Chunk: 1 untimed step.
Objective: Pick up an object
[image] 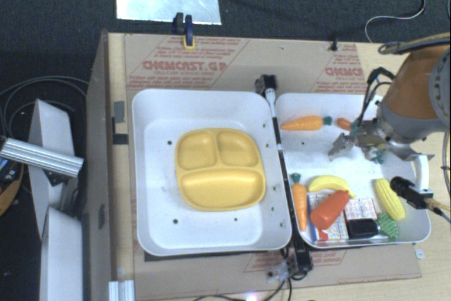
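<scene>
Fingers, as far as you can make them out, hang over the upper part of the right bin (423, 232), where the gripper (347, 145) sits low above the white floor; whether they are spread or closed you cannot tell from this angle, and nothing is visibly caught between them. Behind it, the grey wrist and the orange band of the arm (416, 91) reach in from the right side of the view.

Just up and left of the gripper you see a carrot (303, 124) lying crosswise near the bin's back wall, apart from the tool. A small orange piece (343, 123) lies right beside the gripper's upper edge. Below the gripper, towards the front of the same bin, a banana (329, 183) lies next to a second carrot (300, 202), which runs along the bin's left wall. An orange-red bottle-shaped toy (330, 209) rests tilted across a printed card (359, 209), with a black block (362, 228) at the front wall. To the right of these you see an ear of corn (389, 198) and a green piece (388, 225) just below it.

Over in the left bin (151, 151), a yellow divided plate (219, 169) lies flat in the middle, well apart from the gripper.
</scene>
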Each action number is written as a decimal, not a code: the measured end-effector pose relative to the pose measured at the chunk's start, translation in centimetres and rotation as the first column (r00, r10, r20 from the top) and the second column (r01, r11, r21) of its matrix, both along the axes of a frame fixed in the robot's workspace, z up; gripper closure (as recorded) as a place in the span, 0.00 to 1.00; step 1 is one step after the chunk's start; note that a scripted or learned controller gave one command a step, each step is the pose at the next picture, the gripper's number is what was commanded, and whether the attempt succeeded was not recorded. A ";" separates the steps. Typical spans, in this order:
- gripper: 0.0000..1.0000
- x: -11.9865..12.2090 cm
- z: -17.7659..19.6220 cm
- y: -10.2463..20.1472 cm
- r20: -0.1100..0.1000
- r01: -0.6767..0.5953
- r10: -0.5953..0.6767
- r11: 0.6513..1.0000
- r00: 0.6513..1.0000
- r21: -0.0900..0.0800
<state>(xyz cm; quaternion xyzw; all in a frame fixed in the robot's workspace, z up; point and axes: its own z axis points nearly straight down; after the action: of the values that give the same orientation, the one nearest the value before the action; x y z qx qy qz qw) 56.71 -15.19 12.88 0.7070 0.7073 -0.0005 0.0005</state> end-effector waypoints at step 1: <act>0.00 7.0 -4.5 5.9 0.001 -0.004 0.004 1.000 1.000 0.002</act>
<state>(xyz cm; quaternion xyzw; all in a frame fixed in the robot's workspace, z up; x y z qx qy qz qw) 63.68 -9.33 8.40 0.7055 0.7087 0.0007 0.0001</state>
